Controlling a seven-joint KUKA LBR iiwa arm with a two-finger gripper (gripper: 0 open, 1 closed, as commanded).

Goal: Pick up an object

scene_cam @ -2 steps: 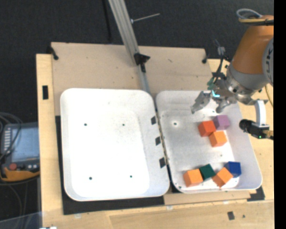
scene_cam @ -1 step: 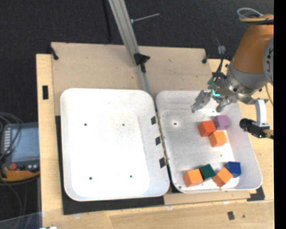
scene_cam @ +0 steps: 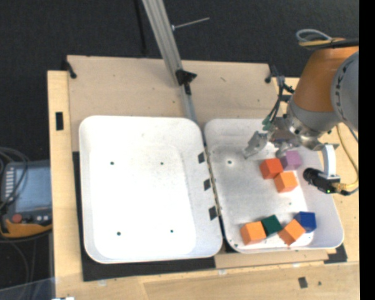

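Your tool (scene_cam: pixel 270 141) hangs over the far part of the right bin (scene_cam: pixel 237 186), with nothing between its fingers; you cannot tell how they stand. Just near of it lie a red block (scene_cam: pixel 272 167), a purple block (scene_cam: pixel 292 160) and an orange block (scene_cam: pixel 286 182), clustered together. Four more blocks (scene_cam: pixel 278 227) sit along the bin's near edge.

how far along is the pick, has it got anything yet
Nothing looks picked yet: all the blocks lie in the right bin. The gripper hangs over that bin, beside the red-orange block and purple block, with nothing visibly between its fingers. Grasping and lifting remain.
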